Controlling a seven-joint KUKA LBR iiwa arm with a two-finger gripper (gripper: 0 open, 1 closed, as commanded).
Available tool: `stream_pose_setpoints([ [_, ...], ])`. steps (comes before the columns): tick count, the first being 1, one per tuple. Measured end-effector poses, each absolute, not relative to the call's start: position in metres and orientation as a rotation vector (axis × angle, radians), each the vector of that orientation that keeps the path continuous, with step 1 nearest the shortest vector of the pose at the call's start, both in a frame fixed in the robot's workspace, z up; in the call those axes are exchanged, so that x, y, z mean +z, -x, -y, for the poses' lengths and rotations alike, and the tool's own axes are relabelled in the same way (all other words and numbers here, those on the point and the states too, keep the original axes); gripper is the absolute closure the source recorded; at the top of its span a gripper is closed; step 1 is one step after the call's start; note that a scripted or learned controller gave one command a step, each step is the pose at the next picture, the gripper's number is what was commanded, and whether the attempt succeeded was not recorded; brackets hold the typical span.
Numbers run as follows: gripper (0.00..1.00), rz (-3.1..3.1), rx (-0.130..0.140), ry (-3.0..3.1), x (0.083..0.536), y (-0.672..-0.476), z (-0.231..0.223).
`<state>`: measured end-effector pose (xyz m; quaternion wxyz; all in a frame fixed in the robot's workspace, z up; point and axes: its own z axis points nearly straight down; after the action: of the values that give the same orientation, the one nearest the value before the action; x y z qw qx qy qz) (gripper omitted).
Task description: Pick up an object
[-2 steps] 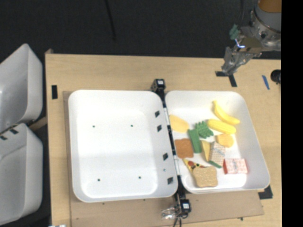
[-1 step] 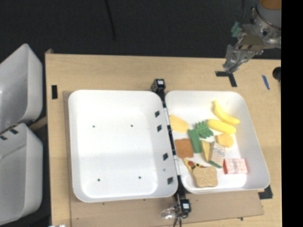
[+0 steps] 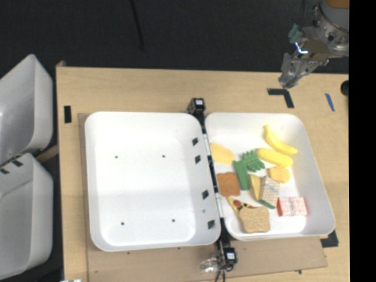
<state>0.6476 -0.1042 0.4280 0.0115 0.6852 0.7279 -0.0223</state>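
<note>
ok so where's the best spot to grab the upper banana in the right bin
Probably mid-length on the banana, coming straight down with fingers across its narrow width. It lies flat and slanted near the bin's far right corner, its upper side open; the gripper is above the bin.

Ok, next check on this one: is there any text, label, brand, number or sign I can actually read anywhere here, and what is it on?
Nothing here is readable.
Red and white carton in the right bin: printed markings, too small and blurred to read.
Pale packet beside it: faint print, unreadable.
Blue mark and black tape pieces on the bench: plain markers, no lettering.
Gripper: no legible label.
</note>
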Motion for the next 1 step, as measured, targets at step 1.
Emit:
stream_pose_setpoints([
  [1,1.00,-2.273,-0.077,-2.133,0.4345,-0.6497,0.1051],
])
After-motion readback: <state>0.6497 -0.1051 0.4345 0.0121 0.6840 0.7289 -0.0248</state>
